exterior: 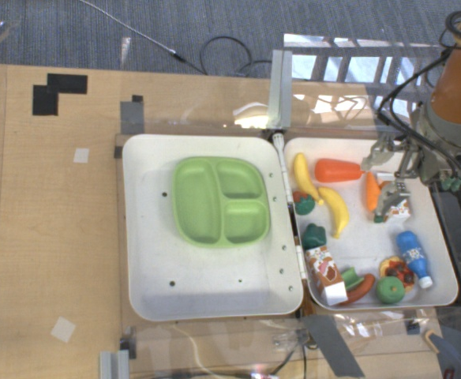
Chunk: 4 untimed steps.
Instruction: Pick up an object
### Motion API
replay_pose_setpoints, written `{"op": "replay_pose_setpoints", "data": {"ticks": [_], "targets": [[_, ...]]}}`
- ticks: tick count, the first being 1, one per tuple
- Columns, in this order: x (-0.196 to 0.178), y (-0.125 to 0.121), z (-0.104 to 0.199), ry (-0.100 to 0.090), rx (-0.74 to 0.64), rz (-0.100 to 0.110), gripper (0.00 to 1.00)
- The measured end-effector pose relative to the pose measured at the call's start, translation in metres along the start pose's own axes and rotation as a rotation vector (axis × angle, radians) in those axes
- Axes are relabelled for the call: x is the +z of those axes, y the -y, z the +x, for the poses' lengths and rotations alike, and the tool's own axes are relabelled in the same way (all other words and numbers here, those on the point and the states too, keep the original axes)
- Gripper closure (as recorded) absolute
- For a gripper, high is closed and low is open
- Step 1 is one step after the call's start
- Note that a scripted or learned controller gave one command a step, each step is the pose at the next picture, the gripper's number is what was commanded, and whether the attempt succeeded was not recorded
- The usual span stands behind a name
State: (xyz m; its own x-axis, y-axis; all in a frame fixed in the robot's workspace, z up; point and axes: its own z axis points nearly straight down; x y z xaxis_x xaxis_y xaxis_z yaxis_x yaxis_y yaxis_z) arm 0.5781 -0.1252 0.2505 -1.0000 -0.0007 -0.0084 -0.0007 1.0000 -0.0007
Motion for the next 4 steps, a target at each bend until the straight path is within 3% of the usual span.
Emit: {"op": "replay_pose_setpoints", "data": {"ticks": [1,2,3,4], "targets": [[0.117,0.065,-0.024,-0.009,-0.179,-0.003,0.00],[0.163,0.079,-0.052,0.003,-0.151,0.000,0.00],[0.149,0.076,-0.055,0.013,-0.158,0.002,1.00],[0.024,0.080,-0.094,0.016,-0.194,0.007,1.00]]}}
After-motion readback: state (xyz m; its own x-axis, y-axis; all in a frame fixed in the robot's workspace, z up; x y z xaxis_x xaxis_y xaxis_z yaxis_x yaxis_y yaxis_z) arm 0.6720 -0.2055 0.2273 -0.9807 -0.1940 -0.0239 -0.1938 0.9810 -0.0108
